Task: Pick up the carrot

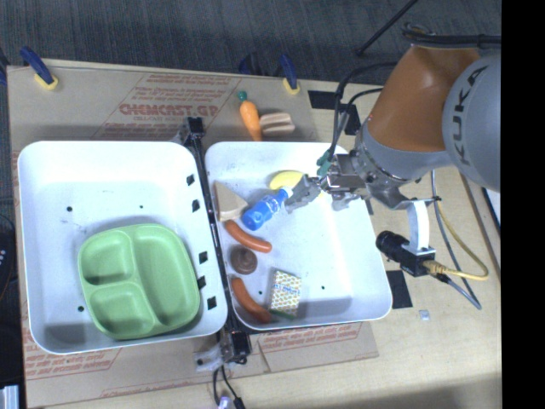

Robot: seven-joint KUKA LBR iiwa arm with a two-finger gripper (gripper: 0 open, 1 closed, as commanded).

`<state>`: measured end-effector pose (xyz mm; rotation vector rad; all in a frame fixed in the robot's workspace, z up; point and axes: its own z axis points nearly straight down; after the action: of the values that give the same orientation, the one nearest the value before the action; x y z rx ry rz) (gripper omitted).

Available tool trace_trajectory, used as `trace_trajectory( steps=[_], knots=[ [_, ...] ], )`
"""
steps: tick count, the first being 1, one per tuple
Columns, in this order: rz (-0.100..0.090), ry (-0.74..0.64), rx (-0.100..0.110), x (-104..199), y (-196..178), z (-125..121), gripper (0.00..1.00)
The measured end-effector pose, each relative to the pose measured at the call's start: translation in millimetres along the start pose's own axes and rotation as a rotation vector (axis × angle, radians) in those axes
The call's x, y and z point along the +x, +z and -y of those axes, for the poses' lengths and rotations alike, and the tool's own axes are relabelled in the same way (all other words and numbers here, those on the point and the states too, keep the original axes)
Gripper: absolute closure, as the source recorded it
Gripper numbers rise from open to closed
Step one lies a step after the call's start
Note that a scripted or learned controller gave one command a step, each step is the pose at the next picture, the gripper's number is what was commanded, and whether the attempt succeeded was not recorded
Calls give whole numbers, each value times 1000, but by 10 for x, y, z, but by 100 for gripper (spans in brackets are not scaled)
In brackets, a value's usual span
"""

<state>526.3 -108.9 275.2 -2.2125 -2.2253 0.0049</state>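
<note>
**Carrot outside the bins, gripper over the right bin**

Dark carpet-like floor behind, and a tabletop [443,331] covered in part with printed cardboard [170,105], held by blue clamps [38,66] at the far edge. Two shallow white bins side by side on it: left bin [51,169] and right bin [358,271].

In the left bin, a green divided plate [136,279], lying toward the near side.

In the right bin, a yellow lemon-like piece [285,180] near the far wall, a blue bottle [262,210] lying tilted just beside it, a tan wedge [226,201] at the left wall, a reddish sausage [249,237] below the bottle, a brown round piece [245,262], another sausage [249,302] at the near wall, and a patterned packet [285,290] just beside it.

Carrot [249,118] on the cardboard, outside both bins, just past the far wall of the right bin, orange with a green top, beside a tan and pink block [276,124].

Gripper [305,194] over the far part of the right bin, close to the cap end of the blue bottle, well apart from the carrot. Impossible to tell whether released or clenched. Grey arm [409,156] with orange band entering from the right.
</note>
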Motion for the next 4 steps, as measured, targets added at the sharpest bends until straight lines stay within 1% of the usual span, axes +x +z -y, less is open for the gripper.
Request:
trace_trajectory(
  steps=[1,2,3,4],
  knots=[
    [0,106,2,869,845,-34,0],
    [1,330,-1,292,835,-526,0],
    [-1,292,4,-596,1855,-1231,0],
    [-1,357,-2,-940,1314,-1251,0]
  ],
)
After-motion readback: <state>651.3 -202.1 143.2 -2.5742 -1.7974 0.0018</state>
